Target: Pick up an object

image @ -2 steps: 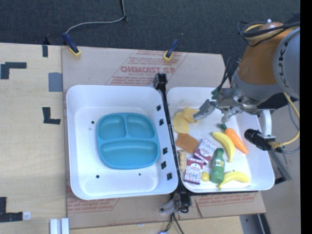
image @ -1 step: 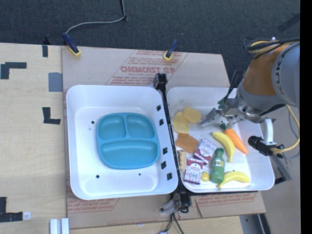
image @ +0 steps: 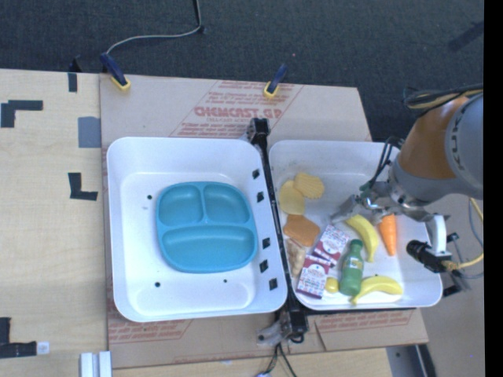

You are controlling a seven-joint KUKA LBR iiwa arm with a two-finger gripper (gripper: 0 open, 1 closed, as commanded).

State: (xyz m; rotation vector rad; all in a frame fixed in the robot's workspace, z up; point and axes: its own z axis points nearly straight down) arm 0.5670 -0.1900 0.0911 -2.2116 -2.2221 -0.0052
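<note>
My gripper [image: 354,207] hangs low over the right bin [image: 338,154], reaching in from the right under the grey and orange arm [image: 428,151]. Just below its tip lie a small banana [image: 365,235] and an orange carrot [image: 388,233]. Further down are a green bottle [image: 351,265] and a second banana [image: 378,289]. Red-and-white packets [image: 324,258], a brown bread piece [image: 301,229] and yellow chips [image: 301,192] sit to its left. Nothing shows in the gripper's grasp.
The left bin [image: 126,210] holds a blue divided plate [image: 207,226]. A black divider with clips [image: 266,203] runs between the bins. Both stand on a cardboard sheet [image: 228,108] held by yellow clamps [image: 274,82]. A cable [image: 157,36] trails across the dark floor behind.
</note>
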